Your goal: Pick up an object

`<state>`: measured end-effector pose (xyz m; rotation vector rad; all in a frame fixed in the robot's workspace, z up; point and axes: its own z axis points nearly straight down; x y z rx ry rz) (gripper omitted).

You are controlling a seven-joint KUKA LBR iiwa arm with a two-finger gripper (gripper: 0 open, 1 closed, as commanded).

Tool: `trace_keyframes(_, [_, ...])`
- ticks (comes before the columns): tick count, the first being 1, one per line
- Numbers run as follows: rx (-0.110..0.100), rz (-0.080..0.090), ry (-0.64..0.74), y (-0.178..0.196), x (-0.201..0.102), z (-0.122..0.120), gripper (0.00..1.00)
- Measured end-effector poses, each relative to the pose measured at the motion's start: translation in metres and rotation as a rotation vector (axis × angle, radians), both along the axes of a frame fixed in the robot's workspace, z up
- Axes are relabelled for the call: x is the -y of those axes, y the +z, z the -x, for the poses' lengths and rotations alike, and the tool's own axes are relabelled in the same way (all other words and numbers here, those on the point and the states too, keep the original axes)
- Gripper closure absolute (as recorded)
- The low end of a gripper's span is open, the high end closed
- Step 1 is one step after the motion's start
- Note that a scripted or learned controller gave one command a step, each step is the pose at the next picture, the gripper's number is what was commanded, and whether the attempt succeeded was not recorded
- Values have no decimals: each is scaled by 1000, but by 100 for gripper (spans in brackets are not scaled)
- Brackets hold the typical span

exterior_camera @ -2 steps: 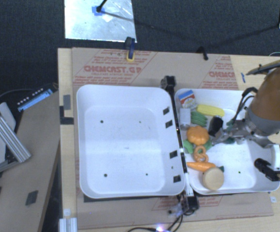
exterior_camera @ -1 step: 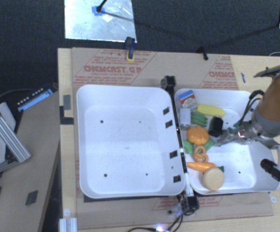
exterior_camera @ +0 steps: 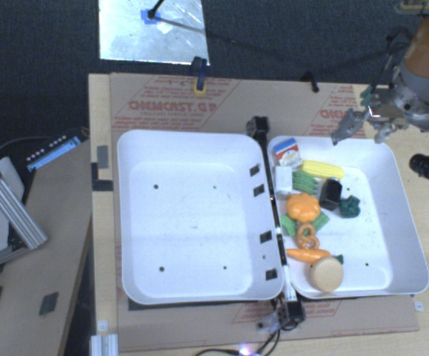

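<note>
So the gripper (exterior_camera: 364, 128) is up at the far right corner of the right bin (exterior_camera: 392, 221), hanging over the rim — its two fingers (exterior_camera: 345, 130) are spread apart with nothing between them. The grey arm (exterior_camera: 425, 65) with its orange band comes in from the right edge.

All the stuff sits in the right bin, bunched against its left wall. From the far end toward the near end: a small white carton with red and blue print (exterior_camera: 286, 153), a yellow corn cob (exterior_camera: 322, 170) just beside it, a green ridged piece (exterior_camera: 304, 181), a black block (exterior_camera: 330, 193) touching a dark teal thing (exterior_camera: 350, 206), an orange pepper-like toy (exterior_camera: 304, 207), an orange ring (exterior_camera: 306, 235), a toy carrot (exterior_camera: 310, 256), and a tan round piece (exterior_camera: 326, 274) at the near end.

The left bin (exterior_camera: 192, 213) is next to it — both sit on cardboard (exterior_camera: 177, 102) on the table (exterior_camera: 73, 221).
</note>
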<state>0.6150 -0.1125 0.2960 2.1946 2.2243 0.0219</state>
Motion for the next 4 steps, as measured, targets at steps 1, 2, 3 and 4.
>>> trace_keyframes(1, [-27, -5, -2, -104, -72, -16, 0])
trace_keyframes(2, [-26, 0, -18, -172, 4, -6, 0])
trace_keyframes(3, [-2, 2, -8, -188, -2, 17, 0])
trace_keyframes(4, [6, 7, -8, -201, 27, -29, 0])
